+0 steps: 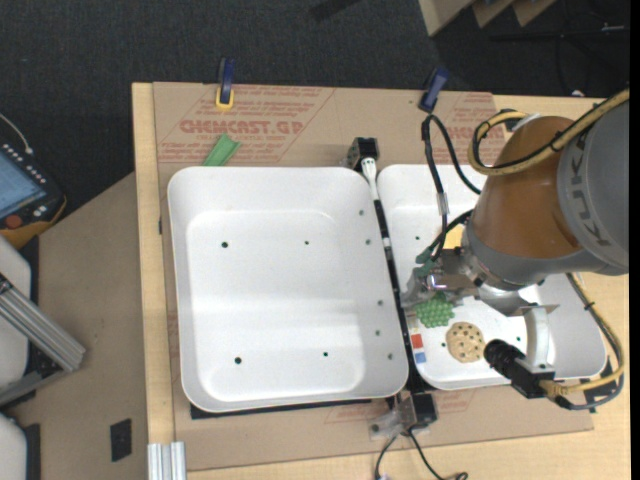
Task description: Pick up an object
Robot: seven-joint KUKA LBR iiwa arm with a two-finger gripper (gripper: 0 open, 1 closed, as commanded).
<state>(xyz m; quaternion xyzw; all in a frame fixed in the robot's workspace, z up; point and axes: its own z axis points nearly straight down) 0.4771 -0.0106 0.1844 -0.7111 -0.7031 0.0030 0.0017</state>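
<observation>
On the far left we have the larger white bin [270, 288], its floor bare but for a few dark dots, sitting on a cardboard sheet [190, 108] that carries a small green scrap [220, 150] near its back edge. Moving right, a dark rail [385, 238] marks where the two bins meet, and beyond it lies the right bin [410, 193], where everything worth picking sits. Close against its left wall we see a green bumpy object [432, 313], and just beside it, toward the near right, a round tan cookie-like piece [462, 342] with dark specks; a small red and blue item [417, 345] lies near the wall below the green one. The gripper [440, 278] hangs directly above the far edge of the green object, so we judge that piece to be the likely target: it lies just toward the near side of the tool, with no clear long axis that we can make out. Whether the tool touches it we cannot tell, nor can we tell whether the jaws are apart or together, since the wrist hides them. Further right, the arm [540, 208] reaches in from the right edge, its orange band bulking over the bin's middle, wrist pitched steeply downward, cables looping behind.
</observation>
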